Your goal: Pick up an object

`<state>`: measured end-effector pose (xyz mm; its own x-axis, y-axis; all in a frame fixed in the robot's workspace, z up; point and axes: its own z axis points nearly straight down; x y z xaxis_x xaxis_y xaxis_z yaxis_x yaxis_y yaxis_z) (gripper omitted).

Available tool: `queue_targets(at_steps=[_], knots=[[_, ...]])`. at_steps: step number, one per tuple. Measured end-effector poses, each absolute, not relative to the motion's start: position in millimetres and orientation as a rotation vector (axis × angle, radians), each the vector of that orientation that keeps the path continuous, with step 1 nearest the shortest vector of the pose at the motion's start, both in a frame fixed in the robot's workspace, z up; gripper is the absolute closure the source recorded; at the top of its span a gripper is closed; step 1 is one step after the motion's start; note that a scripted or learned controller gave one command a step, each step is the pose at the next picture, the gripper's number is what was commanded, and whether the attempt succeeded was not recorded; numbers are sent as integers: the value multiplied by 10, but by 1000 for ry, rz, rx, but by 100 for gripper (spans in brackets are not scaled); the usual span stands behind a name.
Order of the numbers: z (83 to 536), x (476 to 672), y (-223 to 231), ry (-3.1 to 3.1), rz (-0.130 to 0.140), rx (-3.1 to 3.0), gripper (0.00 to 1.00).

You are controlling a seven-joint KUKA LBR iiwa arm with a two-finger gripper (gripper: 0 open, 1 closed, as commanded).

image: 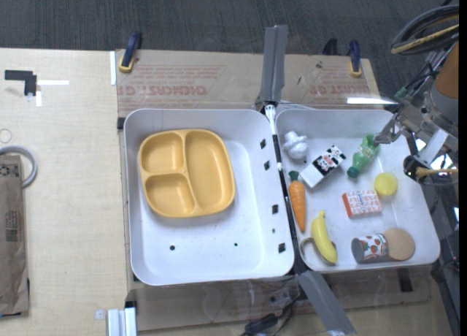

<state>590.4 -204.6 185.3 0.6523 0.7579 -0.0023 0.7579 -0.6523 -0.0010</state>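
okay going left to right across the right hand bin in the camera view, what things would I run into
Carrot → banana → cow-patterned carton → green bottle → yellow ball. I left out the other pieces because they overlap these in left-right position.

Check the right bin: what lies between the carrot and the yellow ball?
In the camera view, a small red-and-white box lies between the carrot and the yellow ball, nearer the ball, flat on the bin floor.
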Motion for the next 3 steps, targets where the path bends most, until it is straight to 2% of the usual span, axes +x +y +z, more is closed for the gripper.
queue_targets(at_steps=[1, 2, 3], knots=[[906, 5473, -1954, 1304, -4, 2862, 0], [991, 5468, -1963, 1298, -8, 2865, 100], [2032, 5813, -1379, 1559, -4, 2728, 100]])
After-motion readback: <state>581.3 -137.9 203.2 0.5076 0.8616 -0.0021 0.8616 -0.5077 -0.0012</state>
